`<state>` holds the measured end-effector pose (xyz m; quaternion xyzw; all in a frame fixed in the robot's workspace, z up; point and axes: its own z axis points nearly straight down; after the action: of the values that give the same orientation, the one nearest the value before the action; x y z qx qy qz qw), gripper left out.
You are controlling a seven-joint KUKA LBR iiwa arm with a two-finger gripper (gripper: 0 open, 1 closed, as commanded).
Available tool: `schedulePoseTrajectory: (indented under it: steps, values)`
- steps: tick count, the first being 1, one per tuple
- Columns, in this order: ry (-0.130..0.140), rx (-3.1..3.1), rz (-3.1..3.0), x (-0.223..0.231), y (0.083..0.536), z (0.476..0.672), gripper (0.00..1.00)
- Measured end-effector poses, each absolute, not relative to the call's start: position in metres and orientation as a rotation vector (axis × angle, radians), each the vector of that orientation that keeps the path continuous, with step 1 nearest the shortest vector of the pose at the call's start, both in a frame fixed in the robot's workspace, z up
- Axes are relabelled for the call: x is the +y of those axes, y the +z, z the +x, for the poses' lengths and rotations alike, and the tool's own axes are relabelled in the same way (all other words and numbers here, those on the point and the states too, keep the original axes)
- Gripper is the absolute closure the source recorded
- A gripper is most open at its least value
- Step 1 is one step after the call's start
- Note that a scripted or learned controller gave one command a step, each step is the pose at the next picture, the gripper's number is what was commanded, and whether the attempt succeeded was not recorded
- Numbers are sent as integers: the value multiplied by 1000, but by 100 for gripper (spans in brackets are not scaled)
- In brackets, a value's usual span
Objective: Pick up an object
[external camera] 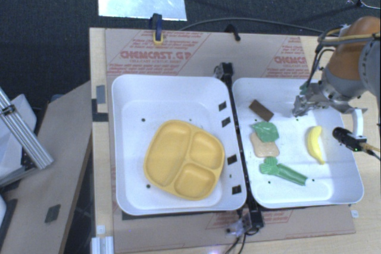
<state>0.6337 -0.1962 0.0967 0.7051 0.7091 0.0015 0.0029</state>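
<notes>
So the right bin (345, 187) has all the candidates, the left bin (125, 128) just has a yellow divided tray (184, 159) sitting in it, smooth molded plastic with three compartments. The end effector (302, 105) is hanging over the right bin's 12 o'clock area, and honestly I can't tell whether it's spread or closed from this angle, too small and cluttered. Nothing visibly in it.

Closest thing to it is a small brown block (261, 109), at about 9 o'clock from the end effector, flat and rectangular, looks stiff. At about 5 o'clock from the end effector there's a yellow banana (315, 144), lying on its own near the bin's 3 o'clock side. Looks like toy plastic: light, rigid, a bit slick. I'd take it across the middle of the curve, where it's narrow enough.

Nearer the bin's middle, a green leafy piece (265, 131) lies touching a tan piece (262, 146), both flat-ish and harder to separate. At the bin's 6 o'clock is a long green veggie thing (283, 172), knobby, probably light too. Banana or brown block seem the easiest picks since both sit apart from the rest.
</notes>
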Motion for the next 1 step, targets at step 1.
schedulePoseTrajectory:
  steps: [1]
  values:
    - [6, 2224, 2211, -186, 148, 636, 100]
